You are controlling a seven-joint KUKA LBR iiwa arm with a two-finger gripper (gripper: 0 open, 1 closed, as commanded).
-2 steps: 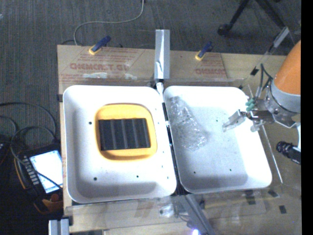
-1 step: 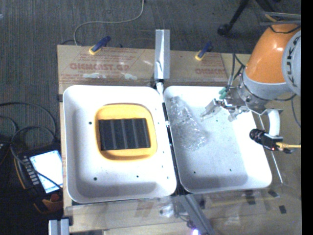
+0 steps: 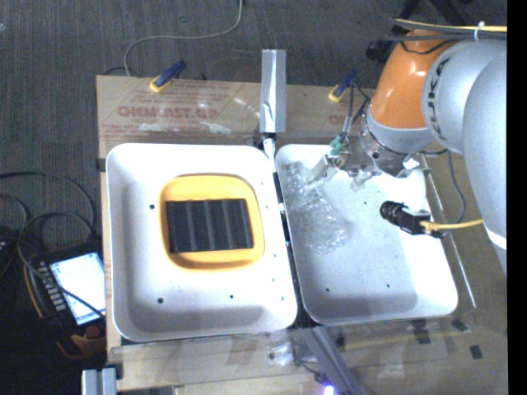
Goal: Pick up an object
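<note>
In the right shallow white bin (image 3: 387, 303), a crumpled clear plastic bottle (image 3: 315, 212) is lying near the left wall, the gripper (image 3: 350, 161) hovering by the far rim; its state is unclear.

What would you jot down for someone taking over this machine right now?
Gripper: low over the far end of the right bin; whether it is open or shut cannot be told, and nothing is seen held.
Things: a clear crumpled plastic piece lies in the right bin by its left wall, just beside the gripper. A yellow tray with a dark grille sits in the middle of the left bin.
Done: nothing lifted yet.
Left: grasp one object, probably the plastic piece, and raise it.
</note>
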